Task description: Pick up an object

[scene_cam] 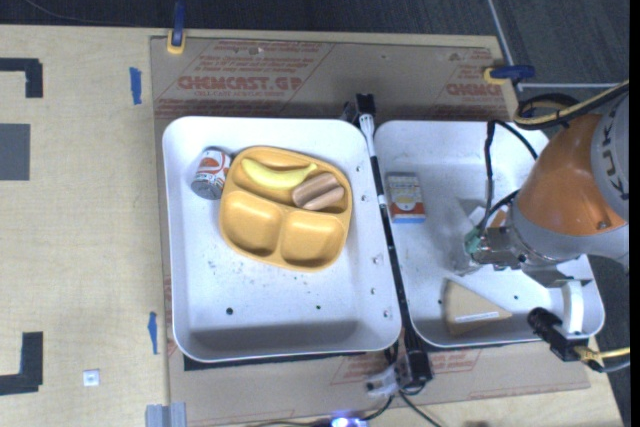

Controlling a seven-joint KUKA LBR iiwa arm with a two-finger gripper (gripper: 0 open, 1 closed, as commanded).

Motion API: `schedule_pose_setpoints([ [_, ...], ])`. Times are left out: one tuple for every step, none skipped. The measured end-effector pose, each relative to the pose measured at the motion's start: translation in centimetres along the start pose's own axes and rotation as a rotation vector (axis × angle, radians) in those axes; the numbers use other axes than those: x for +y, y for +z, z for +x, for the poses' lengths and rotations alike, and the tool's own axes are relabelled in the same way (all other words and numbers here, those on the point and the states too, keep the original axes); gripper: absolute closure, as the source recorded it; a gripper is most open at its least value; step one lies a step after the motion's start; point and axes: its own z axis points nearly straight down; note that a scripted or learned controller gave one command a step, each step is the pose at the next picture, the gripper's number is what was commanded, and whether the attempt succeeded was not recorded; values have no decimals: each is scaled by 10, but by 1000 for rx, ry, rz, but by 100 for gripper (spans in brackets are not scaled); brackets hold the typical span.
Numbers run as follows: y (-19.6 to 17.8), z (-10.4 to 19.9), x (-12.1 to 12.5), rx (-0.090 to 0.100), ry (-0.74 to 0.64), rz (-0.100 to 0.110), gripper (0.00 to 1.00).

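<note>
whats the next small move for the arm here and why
Probably a short move down and toward the near edge of the right bin, onto the tan wedge-shaped block. The arm's wrist hangs just above and behind that block, which looks like the nearest object; the small orange and white box lies farther off by the divider. Nothing visible shows an object held yet.

I see the arm (570, 190) reaching over the right bin (440, 140), near a small carton (404, 196) and a tan wedge (475, 305). A yellow tray (285, 207) sits in the left bin (270, 315).
</note>
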Motion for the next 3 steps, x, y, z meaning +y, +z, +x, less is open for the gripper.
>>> schedule_pose_setpoints([
  [0,0,0,0,0,0,0],
  [-10,0,1,-1,0,-3,100],
  [-10,0,1,-1,0,-3,0],
])
